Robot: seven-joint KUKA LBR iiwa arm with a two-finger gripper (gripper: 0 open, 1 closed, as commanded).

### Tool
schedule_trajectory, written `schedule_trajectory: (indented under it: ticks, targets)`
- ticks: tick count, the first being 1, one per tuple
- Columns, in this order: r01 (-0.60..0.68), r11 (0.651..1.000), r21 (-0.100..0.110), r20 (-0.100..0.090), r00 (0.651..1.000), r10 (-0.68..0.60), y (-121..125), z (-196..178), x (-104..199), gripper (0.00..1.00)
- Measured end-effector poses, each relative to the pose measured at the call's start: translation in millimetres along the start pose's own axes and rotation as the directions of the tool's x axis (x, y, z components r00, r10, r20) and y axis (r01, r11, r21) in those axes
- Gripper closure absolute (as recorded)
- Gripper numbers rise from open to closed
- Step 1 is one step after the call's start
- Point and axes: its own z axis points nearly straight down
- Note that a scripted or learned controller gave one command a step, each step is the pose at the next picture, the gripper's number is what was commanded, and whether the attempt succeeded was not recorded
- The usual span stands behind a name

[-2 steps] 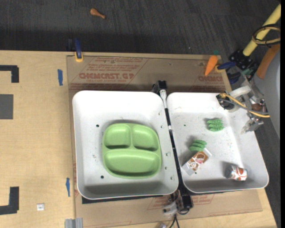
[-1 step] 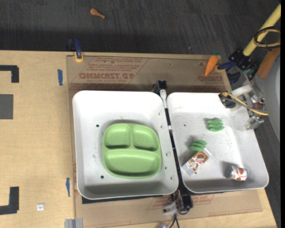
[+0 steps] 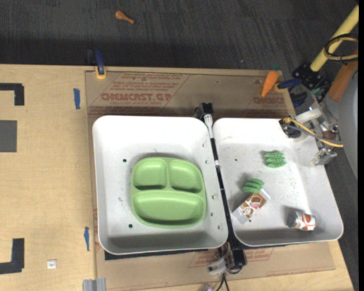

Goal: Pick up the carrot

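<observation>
The carrot (image 3: 269, 83) lies outside both bins, on the brown cardboard sheet (image 3: 187, 91) that covers the worktop (image 3: 40, 187), just beyond the far rim of the right bin (image 3: 315, 196). It is orange with a green top and sits tilted, its green end pointing away from that bin.

The hand (image 3: 318, 149) hovers at the right bin's far right corner, near the carrot but apart from it, among grey metal and yellow cable. Whether it is wide or narrow cannot be told.

Inside the right bin, a green ridged toy (image 3: 275, 159) lies toward the far side. A second green piece (image 3: 252, 185) sits near the middle, touching a small carton (image 3: 251, 207) with a red and white print. A small can (image 3: 301, 220) lies on its side in the near right corner. Dark specks dot the bin's white floor.

The left bin (image 3: 108, 176) touches the right bin along a black clamp strip and holds a green divided plate (image 3: 168, 191) with three sections.

The cardboard carries red printed lettering along its far edge. Blue clamps (image 3: 100, 62) and blue tape mark its left side. The worktop left of the bins shows black tape marks. Beyond the worktop is dark carpet (image 3: 199, 28), where a small orange object (image 3: 123, 17) lies.
</observation>
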Motion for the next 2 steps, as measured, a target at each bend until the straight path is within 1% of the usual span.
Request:
schedule_trajectory:
  ticks: [1,2]
  targets:
    - [0.005,1.0,0.0,0.001,1.0,-0.005,-0.4,-10.4,0.6,1.0]
    - [0.009,1.0,0.001,0.002,1.0,-0.009,-0.8,-20.5,1.0,1.0]
